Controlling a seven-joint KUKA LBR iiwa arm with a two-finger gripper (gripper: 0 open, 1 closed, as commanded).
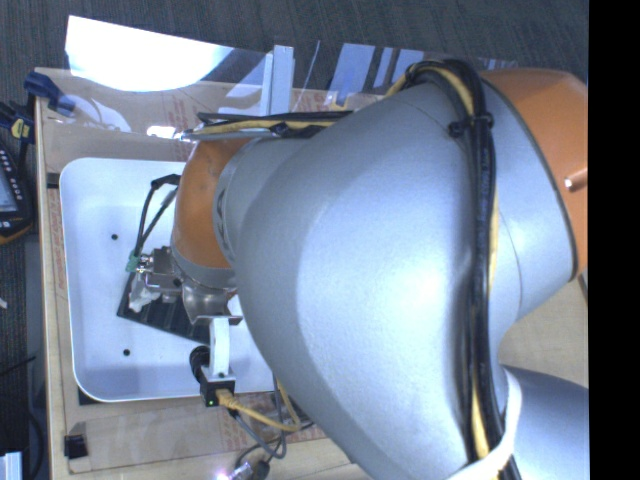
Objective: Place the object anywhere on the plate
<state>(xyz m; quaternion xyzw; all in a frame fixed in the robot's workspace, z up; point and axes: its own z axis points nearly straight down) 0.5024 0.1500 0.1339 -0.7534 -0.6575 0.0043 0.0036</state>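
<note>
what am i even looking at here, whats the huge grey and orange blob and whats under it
The big grey shape is a robot arm, seen very close because the one camera sits above the bench and looks down at a slant. The orange parts are bands on that arm. It reaches in from the right of the picture and bends down into a shallow white bin on the wooden bench. At the arm's tip is its gripper, a small metal and black assembly low over the bin floor. The arm hides much of the bin, so I cannot tell whether anything is held, nor pick out a plate. Yellow and black cables run along the arm.
</note>
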